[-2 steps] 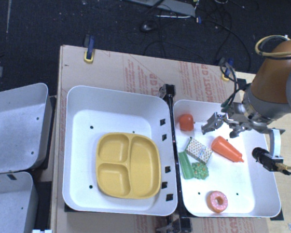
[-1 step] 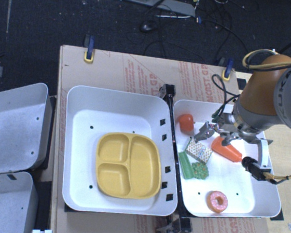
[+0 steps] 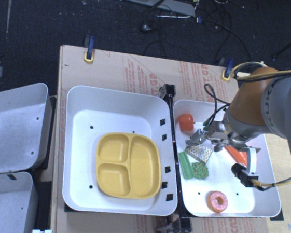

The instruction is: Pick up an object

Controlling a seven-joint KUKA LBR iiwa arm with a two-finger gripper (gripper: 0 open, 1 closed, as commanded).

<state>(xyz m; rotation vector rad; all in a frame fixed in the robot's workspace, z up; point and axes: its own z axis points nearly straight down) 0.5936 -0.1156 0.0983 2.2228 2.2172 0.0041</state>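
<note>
My gripper [image 3: 204,141] hangs low over the right bin [image 3: 260,205], near its left-middle. Just under and in front of it lies a small white speckled block [image 3: 200,154], resting against a green flat piece [image 3: 192,167]. An orange-red round object [image 3: 186,122] sits behind the gripper, close to the bin's left wall. An orange stick-like item [image 3: 236,154] lies to the gripper's right, partly hidden by the wrist. A pink frosted donut [image 3: 218,201] lies near the bin's front. Nothing is visibly held.
The left bin [image 3: 81,132] holds a yellow divided plate [image 3: 128,165]. A black divider with clips [image 3: 173,142] runs between the bins. The arm's orange band [image 3: 249,99] and a black cable [image 3: 248,178] hang over the right bin's right half.
</note>
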